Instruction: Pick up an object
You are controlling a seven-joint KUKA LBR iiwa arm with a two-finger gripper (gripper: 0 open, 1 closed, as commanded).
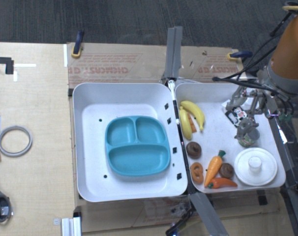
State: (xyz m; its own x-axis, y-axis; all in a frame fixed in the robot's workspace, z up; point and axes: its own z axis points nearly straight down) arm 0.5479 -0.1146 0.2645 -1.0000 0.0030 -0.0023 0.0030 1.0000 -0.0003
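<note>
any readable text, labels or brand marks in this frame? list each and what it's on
Red print on the brown cardboard behind the bins: upside down and blurred, not readable.
Same red print on the cardboard strip behind the right bin: too faint to read.
Small white tag with red and dark marks near the gripper: too small to read.

On the worktop left of the bins we can see a roll of grey tape, scissors at the bottom-left edge, and two blue-and-yellow clamps on the cardboard behind the bins
</note>
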